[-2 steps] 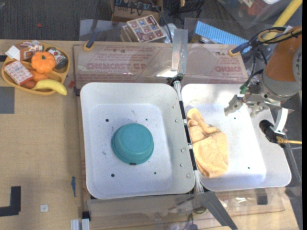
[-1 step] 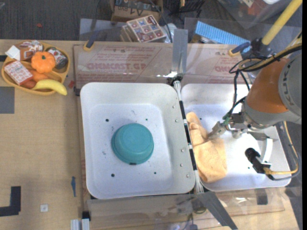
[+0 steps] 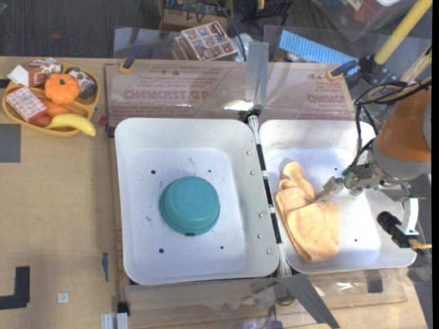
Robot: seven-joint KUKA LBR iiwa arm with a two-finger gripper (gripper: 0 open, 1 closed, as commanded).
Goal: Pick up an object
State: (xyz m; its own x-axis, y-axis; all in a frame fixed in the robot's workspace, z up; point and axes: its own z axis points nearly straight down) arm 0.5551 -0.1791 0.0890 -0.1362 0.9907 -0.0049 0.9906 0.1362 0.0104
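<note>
Although two candidates lie in the bins, the one within the arm's immediate reach is the yellow cloth [image 3: 309,218] — a soft, crumpled piece lying in the right bin [image 3: 357,146], against its left wall. The pincer [image 3: 329,187] sits at the cloth's upper right edge, apparently touching or just above the fabric; whether its fingers are apart or together cannot be told from this view, and no fabric is seen held between them.

Assessment of handling: the cloth is judged light, limp and non-fragile. It will sag and trail when lifted, and a shallow pinch on a flat area may slip off. The raised folds at the upper end offer the best purchase, a ridge of fabric to close on.

The teal bowl [image 3: 190,205] rests upside down near the middle of the left bin [image 3: 137,142], well apart from the pincer. It is judged rigid and smooth — the domed base gives poor grip.
</note>
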